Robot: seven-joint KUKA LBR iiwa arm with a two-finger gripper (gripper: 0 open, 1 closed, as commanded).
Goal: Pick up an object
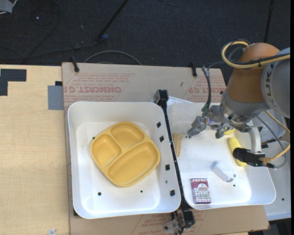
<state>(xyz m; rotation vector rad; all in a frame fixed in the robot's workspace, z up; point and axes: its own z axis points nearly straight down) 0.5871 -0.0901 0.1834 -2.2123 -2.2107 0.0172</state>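
In the right bin (264,195), a small red and white box (201,190) lies near the front wall. A pale grey block (223,171) rests just behind it, to the right. A yellow object (235,147) lies by the right wall, partly hidden by the arm's cabling. My gripper (208,130) hangs over the back half of this bin, with the orange band (252,77) above it. Its two fingers (195,129) stand spread apart, open, with nothing between them. The gripper is well behind the box and the block.
The left bin (81,190) holds a yellow divided plate (125,153). A black divider (169,151) runs between the two bins. Cardboard (117,84) lies behind them, with a wooden bench top (24,155) to the left.
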